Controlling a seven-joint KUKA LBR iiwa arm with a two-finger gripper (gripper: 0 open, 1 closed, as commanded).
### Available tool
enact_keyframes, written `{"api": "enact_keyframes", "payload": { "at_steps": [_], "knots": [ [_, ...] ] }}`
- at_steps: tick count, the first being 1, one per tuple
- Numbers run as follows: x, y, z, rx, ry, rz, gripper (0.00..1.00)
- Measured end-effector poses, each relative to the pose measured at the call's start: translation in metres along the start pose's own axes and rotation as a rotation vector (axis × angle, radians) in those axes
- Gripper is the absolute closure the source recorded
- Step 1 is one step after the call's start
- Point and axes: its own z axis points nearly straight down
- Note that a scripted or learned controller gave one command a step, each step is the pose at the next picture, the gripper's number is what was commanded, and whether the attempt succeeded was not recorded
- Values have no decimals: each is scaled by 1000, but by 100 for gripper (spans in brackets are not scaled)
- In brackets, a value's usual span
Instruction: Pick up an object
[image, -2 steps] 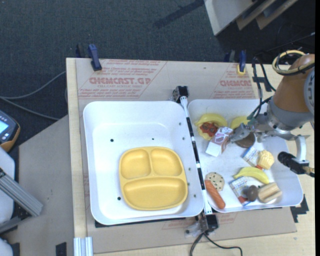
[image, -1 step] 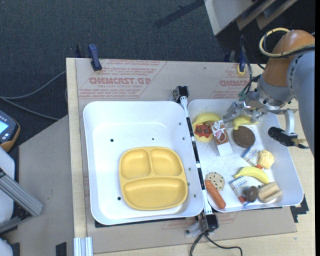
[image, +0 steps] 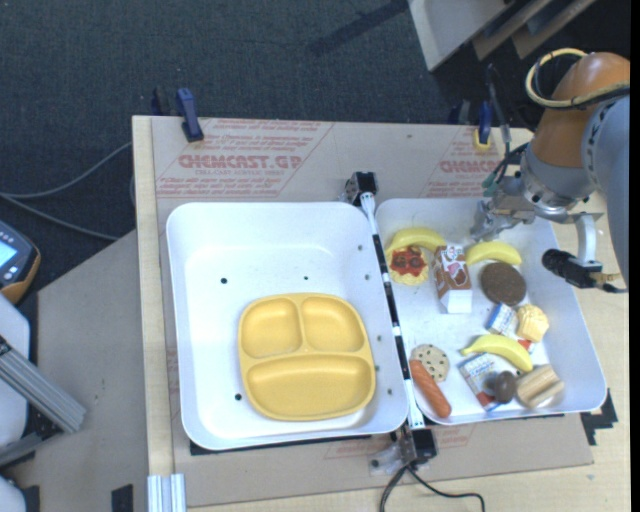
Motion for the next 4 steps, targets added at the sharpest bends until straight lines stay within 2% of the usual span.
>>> {"api": "enact_keyframes", "payload": {
  "at_steps": [1,2,3,4],
  "knots": [
    [0,0,1,2,1,0,0],
    [0,-15,26,-3,6,1,0],
    [14,-80,26,4,9,2,0],
    [82,-148,26,1,10,-3,0]
  ]
}}
